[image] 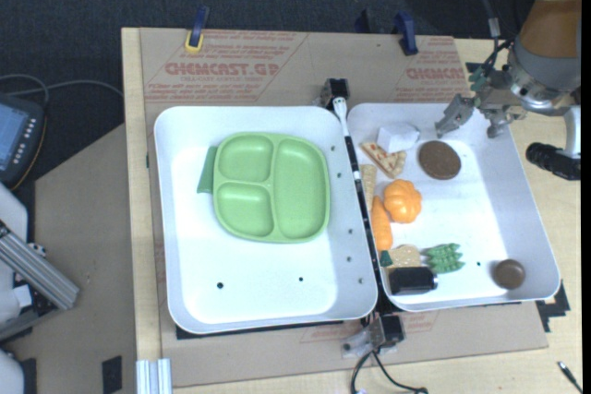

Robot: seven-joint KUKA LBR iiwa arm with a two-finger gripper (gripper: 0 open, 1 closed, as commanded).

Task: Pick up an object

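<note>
In the right bin [526,198], nearest, lie a black block [411,280], green piece [443,257] and brown ball [508,272]; beyond them an orange pumpkin [402,200]; farther, a brown disc [440,160]. The green plate [272,186] sits in the left bin [185,235]. Farthest, the gripper [478,118] hovers over the right bin's back edge, fingers spread and grasping nothing.

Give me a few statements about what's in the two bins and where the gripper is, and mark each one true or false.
1. The green divided plate lies in the left bin. True.
2. The gripper hangs over the far edge of the right bin. True.
3. The small orange pumpkin sits on the green plate. False: it is in the right bin.
4. The brown disc lies in the left bin. False: it lies in the right bin, near the gripper.
5. The gripper holds the pumpkin. False: nothing shows between its fingers.
</note>
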